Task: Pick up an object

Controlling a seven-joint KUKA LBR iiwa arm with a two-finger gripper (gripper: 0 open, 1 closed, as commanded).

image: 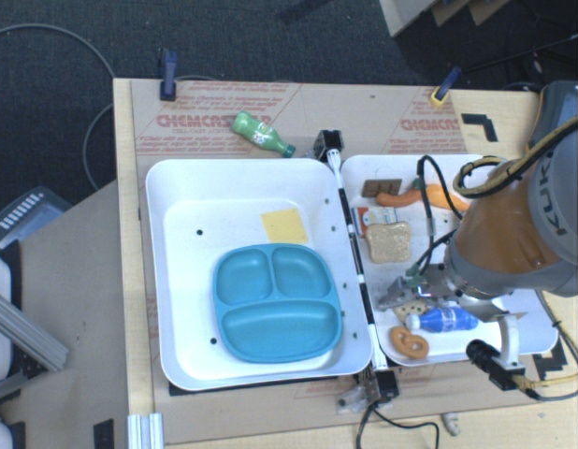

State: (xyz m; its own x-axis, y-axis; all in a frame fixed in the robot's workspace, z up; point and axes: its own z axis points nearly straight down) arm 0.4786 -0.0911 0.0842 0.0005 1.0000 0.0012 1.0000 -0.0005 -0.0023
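The gripper (409,293) hangs low in the right bin (541,349); whether it is open or closed cannot be told. A blue bottle (445,321) lies just below-right of it, a pretzel (408,343) below. Centre over one object before closing.

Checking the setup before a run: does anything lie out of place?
Yes. A green toy bottle lies on its side on the bench, outside both bins, just behind the left bin.
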